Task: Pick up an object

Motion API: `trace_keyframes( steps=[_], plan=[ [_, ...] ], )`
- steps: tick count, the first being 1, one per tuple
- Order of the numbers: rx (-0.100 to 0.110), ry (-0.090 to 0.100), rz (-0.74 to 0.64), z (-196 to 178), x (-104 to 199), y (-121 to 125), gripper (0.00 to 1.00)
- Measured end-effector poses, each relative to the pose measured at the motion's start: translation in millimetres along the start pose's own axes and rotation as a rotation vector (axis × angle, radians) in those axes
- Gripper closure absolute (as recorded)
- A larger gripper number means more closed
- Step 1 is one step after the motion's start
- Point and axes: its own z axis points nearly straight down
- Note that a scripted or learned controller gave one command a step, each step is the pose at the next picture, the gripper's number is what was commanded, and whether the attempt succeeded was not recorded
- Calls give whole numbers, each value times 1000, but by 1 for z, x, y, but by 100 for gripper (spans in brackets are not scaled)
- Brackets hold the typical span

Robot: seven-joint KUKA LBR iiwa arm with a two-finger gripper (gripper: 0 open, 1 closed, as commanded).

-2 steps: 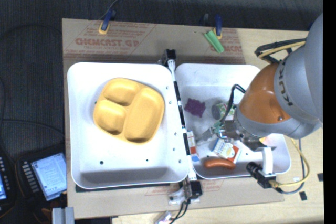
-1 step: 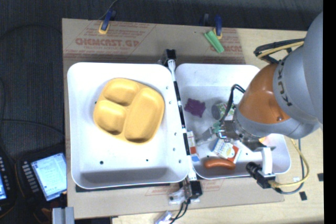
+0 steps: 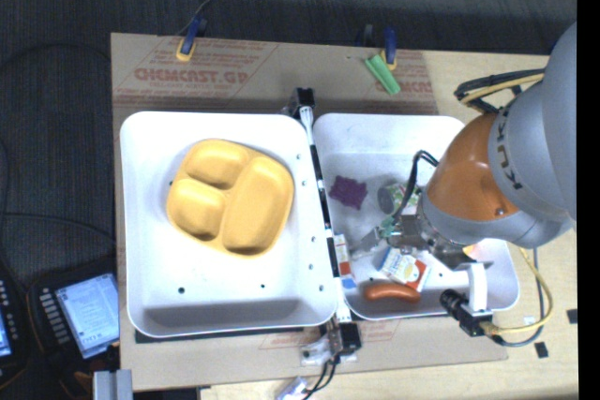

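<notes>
Here, nearest the camera in the right bin (image 3: 441, 128), an orange-red sausage-shaped item (image 3: 391, 292) lies along the front wall, with a small white-and-red packet (image 3: 405, 269) just behind it. The gripper (image 3: 405, 237) is lowered over this clutter, directly above the packet; whether its jaws are apart or together cannot be told, as the wrist with its orange band (image 3: 469, 187) hides them. Farther back in the same bin lie a greenish crumpled object (image 3: 394, 197) beside the gripper and a purple piece (image 3: 349, 192) toward the dividing wall. The left bin (image 3: 150, 295) holds a large yellow three-compartment tray (image 3: 230, 195), inverted, near its centre. Beyond the bins, a green marker (image 3: 382, 74) rests on the cardboard sheet (image 3: 187, 75).
</notes>
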Motion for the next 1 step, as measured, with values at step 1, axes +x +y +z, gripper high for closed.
trace_keyframes(
  steps=[1],
  plan=[
    [-1,-2,2,0,1,0,0]
  ],
)
